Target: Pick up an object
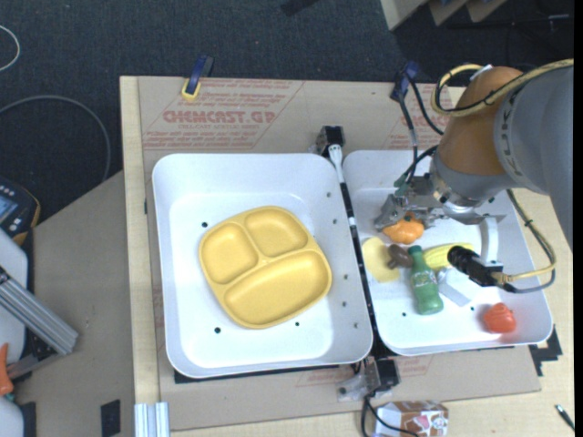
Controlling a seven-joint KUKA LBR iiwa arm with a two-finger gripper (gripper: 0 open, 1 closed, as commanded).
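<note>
I am hovering my gripper [407, 209] low over the right bin [524, 330], near the middle of its far half, and my metal fingers are looking spread, with nothing clearly between them. Directly beneath them, just toward the near edge, an orange toy fruit [404, 232] is lying, close enough that I judge it the likeliest pick; whether I am touching it I cannot tell. Its long axis is running roughly left to right across the bin. Nearer the bin's near edge, a green bottle [424, 285] is lying lengthwise near-to-far, beside a yellow piece [444, 255]. A red toy [498, 318] is sitting by the near right corner. In the left bin [173, 244], a yellow divided plate [264, 265] is resting centrally.
</note>
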